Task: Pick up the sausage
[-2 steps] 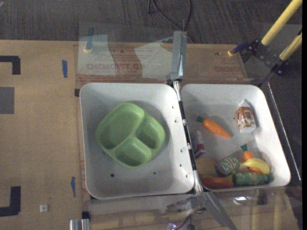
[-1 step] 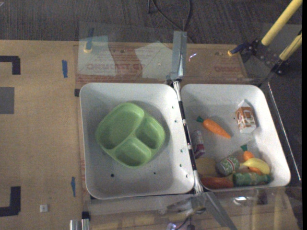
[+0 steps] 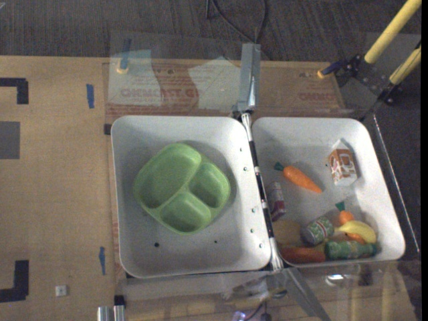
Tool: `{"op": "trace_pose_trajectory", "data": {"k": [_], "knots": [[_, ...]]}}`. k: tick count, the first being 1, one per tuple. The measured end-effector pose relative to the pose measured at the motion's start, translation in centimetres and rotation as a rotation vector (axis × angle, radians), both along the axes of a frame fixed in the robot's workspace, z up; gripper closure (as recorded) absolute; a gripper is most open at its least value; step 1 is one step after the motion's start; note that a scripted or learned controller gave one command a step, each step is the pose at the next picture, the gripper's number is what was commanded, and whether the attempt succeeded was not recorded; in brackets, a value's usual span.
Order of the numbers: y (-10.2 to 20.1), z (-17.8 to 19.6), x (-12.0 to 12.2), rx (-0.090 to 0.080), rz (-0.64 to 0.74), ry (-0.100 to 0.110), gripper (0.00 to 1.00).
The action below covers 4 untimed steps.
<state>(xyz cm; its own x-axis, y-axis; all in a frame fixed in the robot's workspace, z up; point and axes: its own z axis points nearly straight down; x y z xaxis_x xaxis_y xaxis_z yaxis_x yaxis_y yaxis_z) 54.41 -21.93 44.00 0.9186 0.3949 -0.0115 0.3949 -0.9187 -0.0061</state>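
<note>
— Step in hand?
— Likely the very start: nothing lifted yet. Reddish-brown toy sausage (image 3: 304, 253) lying flat against the near wall of the right-hand shallow white bin (image 3: 381, 179), touching a green cylindrical can (image 3: 350, 249), just below a small striped tin (image 3: 317, 231).
— Claw wide or narrow?
— Cannot tell.
— Next move?
— Probably down over the sausage's freer left end, straddling it across its length, clear of the crowding neighbours and the wall.
</note>
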Motion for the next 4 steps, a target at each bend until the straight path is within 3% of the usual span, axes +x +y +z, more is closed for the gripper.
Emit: {"op": "trace_pose_trajectory", "data": {"k": [1,2,3,4], "knots": [[11.4,-0.8,6.3,0.0,0.146,-0.008,1.0],[23.4,-0.8,9.9,0.001,0.314,-0.008,1.0],[16.8,-3.2,10.3,0.001,0.097,-0.004,1.0],[22.9,-0.7,11.0,0.0,0.242,-0.01,1.0]]}}
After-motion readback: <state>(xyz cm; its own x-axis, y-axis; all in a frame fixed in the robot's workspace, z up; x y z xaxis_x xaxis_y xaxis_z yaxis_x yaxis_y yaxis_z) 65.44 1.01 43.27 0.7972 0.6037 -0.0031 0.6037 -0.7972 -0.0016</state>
